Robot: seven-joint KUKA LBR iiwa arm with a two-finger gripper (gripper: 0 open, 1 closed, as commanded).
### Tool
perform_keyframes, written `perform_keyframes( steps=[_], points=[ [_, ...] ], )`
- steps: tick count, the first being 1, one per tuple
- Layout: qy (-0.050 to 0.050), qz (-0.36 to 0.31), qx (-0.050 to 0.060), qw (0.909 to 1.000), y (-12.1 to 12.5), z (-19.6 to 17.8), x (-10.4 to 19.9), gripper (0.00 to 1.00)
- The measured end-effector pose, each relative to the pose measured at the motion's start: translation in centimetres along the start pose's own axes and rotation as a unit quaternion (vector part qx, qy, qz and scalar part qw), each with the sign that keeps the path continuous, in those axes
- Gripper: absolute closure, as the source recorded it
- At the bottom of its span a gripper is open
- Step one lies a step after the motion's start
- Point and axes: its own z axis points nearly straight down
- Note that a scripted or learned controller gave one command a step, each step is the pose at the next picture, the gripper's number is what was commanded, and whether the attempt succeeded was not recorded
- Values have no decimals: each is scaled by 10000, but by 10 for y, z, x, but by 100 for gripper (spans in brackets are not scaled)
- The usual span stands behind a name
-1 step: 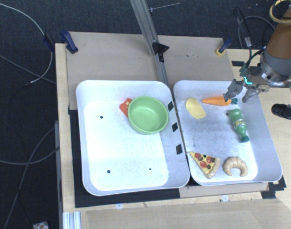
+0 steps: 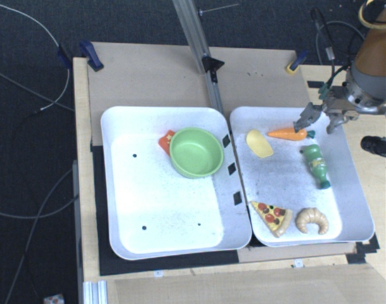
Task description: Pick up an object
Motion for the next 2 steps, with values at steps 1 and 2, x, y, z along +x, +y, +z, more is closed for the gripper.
perform_keyframes(
  steps=[1, 2],
  points=[
    [3, 5, 41, 10000, -1, 44, -5, 0],
    [7, 6, 41, 10000, -9, 90, -8, 0]
  ],
)
